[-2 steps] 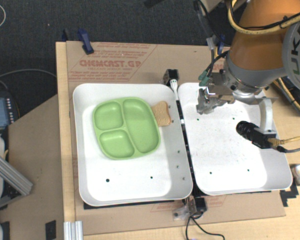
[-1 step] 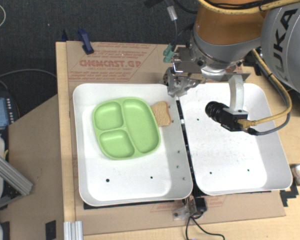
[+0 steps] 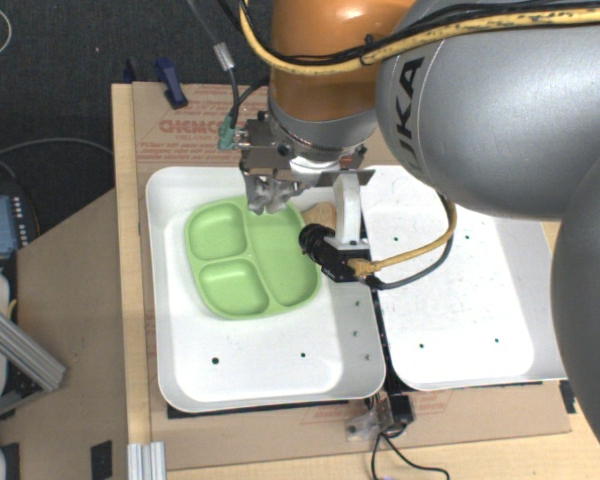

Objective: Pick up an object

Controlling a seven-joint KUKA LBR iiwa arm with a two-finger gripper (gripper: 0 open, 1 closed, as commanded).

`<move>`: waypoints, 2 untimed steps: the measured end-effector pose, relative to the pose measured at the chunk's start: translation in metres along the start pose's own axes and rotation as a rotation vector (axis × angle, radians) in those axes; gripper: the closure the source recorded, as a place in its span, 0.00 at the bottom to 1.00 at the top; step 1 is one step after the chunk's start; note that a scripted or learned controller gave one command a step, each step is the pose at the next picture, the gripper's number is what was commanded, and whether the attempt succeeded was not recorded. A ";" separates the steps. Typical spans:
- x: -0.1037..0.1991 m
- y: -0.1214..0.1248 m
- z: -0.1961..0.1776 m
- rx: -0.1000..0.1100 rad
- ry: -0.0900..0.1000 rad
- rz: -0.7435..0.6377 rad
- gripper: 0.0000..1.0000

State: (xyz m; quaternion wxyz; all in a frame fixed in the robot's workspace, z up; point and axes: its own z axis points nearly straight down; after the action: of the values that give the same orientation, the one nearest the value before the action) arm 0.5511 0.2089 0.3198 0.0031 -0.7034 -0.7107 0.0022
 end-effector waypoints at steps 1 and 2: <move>0.013 -0.041 -0.102 -0.018 0.005 0.004 1.00; -0.046 -0.073 -0.152 -0.015 0.001 0.015 1.00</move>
State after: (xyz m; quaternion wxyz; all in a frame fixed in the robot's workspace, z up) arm 0.4800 0.1619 0.4718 -0.0016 -0.7088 -0.7054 -0.0034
